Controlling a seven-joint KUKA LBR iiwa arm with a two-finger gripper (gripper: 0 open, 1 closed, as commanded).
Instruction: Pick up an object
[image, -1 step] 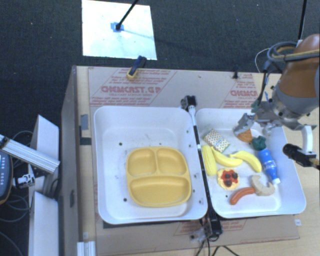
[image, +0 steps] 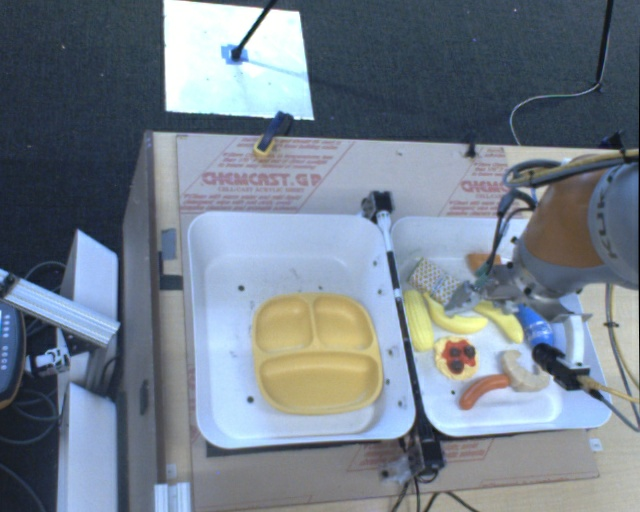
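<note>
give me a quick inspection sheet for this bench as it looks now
surface: bench with printed board; left bin, right bin.
job's things: right bin holds corn, banana, pizza slice, sausage.
clutter: yellow divided tray in left bin.
grippers: gripper low over the banana; grasp unclear.
cables: white cable on the floor, top right.
surroundings: dark carpet; pale sheet behind the bench.

"CHEMCAST GP" printed in red, repeated, on board (image: 300, 170) under bins
</note>
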